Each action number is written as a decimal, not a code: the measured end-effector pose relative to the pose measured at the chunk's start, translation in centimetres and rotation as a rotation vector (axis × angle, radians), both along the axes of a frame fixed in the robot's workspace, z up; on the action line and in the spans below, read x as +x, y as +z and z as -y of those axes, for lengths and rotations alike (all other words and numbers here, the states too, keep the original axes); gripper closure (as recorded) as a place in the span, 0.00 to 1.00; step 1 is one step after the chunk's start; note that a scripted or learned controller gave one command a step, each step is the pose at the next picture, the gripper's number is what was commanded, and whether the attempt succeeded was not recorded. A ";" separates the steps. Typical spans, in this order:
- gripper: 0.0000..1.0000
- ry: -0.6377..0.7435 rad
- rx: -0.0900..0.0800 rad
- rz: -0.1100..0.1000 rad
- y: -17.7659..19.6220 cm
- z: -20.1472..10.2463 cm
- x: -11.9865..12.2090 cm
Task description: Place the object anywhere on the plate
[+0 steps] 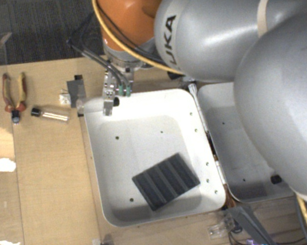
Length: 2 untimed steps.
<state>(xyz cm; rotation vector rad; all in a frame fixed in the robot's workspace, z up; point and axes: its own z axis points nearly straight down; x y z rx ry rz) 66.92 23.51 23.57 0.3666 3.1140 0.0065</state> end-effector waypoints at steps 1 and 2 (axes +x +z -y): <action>1.00 -0.798 0.003 -0.002 7.3 -0.1 -0.9; 1.00 -0.788 0.005 0.001 8.5 -0.3 -0.9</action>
